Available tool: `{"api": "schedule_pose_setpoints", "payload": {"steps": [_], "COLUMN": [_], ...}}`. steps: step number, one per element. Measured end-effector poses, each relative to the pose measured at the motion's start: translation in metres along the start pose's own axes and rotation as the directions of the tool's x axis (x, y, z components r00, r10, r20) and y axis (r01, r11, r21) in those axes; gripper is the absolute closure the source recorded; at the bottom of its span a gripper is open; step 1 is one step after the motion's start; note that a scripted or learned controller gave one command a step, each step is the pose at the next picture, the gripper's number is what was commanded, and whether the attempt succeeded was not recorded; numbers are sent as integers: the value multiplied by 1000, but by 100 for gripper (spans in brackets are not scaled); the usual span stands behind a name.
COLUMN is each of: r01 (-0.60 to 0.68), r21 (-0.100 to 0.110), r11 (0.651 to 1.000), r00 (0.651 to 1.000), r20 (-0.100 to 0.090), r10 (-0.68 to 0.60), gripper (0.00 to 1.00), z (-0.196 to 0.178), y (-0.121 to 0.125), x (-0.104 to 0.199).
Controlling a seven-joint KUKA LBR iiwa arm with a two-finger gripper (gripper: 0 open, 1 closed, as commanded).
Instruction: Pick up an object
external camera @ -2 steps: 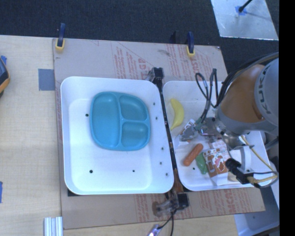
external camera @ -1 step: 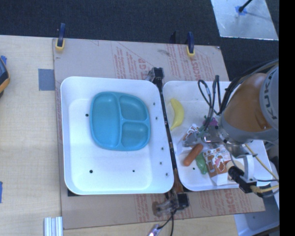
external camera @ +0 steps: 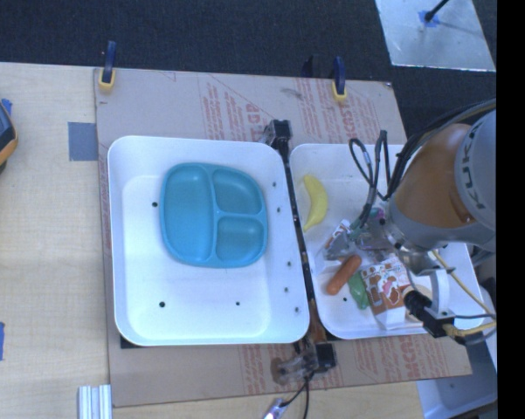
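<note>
The tool point(external camera: 360, 234) hangs low in the right bin point(external camera: 332, 160), its state impossible to tell. Just below it, the hot dog point(external camera: 342, 274), green piece point(external camera: 358, 291) and printed packet point(external camera: 386, 286) crowd together, so a grasp could catch two or slip. The banana point(external camera: 314, 201), up-left, lies near the dividing wall; open room lies beyond it.

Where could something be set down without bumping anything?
In the left bin, bare floor lies below the blue plate, toward the near rim. The right bin is crowded: banana, sausage and packets sit close under the arm.
</note>
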State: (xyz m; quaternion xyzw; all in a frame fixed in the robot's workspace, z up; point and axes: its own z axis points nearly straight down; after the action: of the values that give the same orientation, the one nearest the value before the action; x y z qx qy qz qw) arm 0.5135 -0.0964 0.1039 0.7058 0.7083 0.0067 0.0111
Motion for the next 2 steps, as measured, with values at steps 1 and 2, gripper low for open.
{"api": "schedule_pose_setpoints", "payload": {"steps": [1, 2], "r01": [-2, -2], "r21": [-11, -18], "r11": [1000, 1000], "r00": [1000, 1000], "r20": [3, 5], "r10": [2, 2], "gripper": [0, 0], "z": [0, -1], "y": [-5, -14], "x": [0, 1]}}
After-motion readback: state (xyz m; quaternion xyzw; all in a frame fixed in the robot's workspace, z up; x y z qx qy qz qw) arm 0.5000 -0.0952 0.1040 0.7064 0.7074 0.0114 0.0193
